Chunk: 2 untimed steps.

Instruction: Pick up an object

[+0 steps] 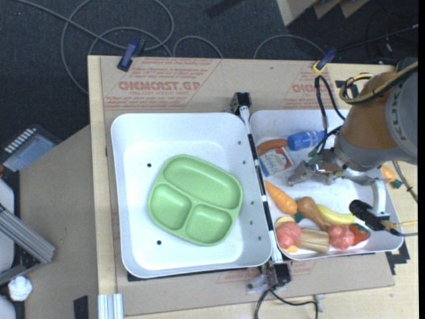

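Along the six o'clock edge of the right bin (335, 252) a row of toy food lies packed together: a pink peach (288, 233) at seven o'clock, a tan roll (313, 242) touching it, and a red lump (342, 236) toward five o'clock. Just behind them a yellow banana (335, 214) touches a brown drumstick-shaped piece (309, 208), and an orange carrot (280, 198) lies slantwise near the bin's nine o'clock wall. Farther in, about the bin's middle, the gripper (302, 173) hangs low over a bare patch of floor, pointing toward nine o'clock. Nothing shows in its grasp, and whether it stands apart or together I cannot tell from this slant. An orange-and-white packet (275, 158) lies just beside it at its eleven o'clock, and a blue bottle (304, 139) lies beyond that near the twelve o'clock wall. Off at nine o'clock, the left bin (129, 178) holds a green divided plate (194, 199), well apart from all this. I judge the step in hand to be the approach: the arm is down among the objects but grips none. The next move calls for choosing one target, the packet and carrot being nearest, then centring the tool over it, descending without shoving the neighbours, and closing before any lift. The flat packet could slip, so the carrot looks easier.
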Available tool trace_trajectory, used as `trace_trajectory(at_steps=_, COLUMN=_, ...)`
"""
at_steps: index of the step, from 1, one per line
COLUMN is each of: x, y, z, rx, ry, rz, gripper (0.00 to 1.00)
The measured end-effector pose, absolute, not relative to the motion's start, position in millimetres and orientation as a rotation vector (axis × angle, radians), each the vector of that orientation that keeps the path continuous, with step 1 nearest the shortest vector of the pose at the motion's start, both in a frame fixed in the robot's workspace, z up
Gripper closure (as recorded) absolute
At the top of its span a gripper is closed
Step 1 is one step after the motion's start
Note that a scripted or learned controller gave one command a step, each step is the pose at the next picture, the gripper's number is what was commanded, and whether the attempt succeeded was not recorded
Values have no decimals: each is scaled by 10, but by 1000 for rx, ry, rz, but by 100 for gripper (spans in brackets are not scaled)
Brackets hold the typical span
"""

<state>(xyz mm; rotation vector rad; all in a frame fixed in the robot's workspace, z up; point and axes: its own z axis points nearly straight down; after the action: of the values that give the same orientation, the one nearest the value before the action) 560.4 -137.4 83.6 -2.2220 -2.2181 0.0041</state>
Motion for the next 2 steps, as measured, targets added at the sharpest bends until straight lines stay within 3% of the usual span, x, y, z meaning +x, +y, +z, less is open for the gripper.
trace_trajectory(at_steps=1, x=6156, y=-2164, z=1442, rx=-2225, ry=-2223, rz=-1, gripper=0)
trace_trajectory(at_steps=2, x=5274, y=-1702, z=840, rx=-2221, ry=-2219, rz=1, gripper=0)
